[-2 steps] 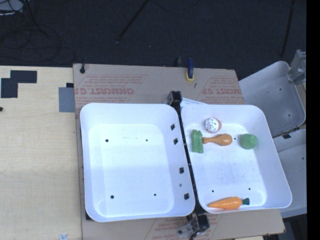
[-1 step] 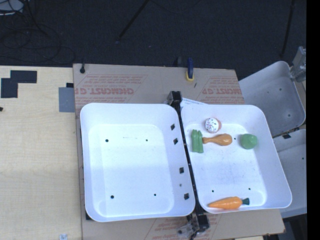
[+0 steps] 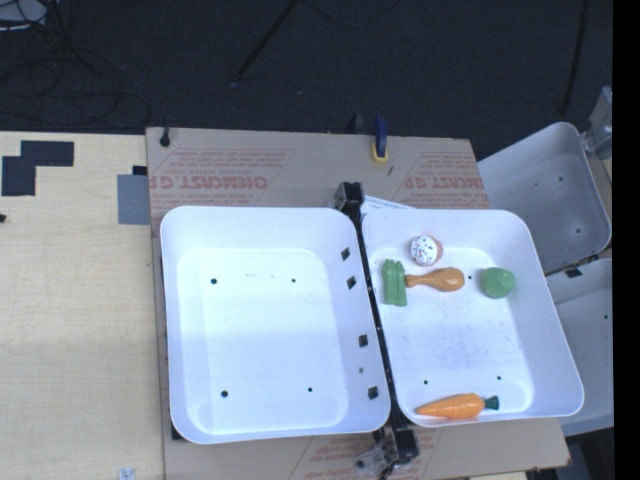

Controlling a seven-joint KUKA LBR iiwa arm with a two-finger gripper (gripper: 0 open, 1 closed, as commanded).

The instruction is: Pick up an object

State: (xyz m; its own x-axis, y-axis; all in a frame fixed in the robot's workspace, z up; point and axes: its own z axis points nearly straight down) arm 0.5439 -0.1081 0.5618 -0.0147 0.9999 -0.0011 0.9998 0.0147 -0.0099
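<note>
Carrot (image 3: 455,406) looks your safest pick: it lies alone at 5 o'clock in the right bin (image 3: 555,363), well apart from the others. Come down across its slim orange body, away from the green stub at its 3 o'clock end. Jaw state: cannot tell.

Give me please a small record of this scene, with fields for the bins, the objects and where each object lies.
bins: two shallow white bins side by side, left bin and right bin
objects in right bin: five
upper group: speckled white ball, orange drumstick-shaped toy, green block, green round toy
contact: green block touches the drumstick's thin end; ball lies just above it
near front edge: toy carrot, lying flat, green tip to the right
</note>
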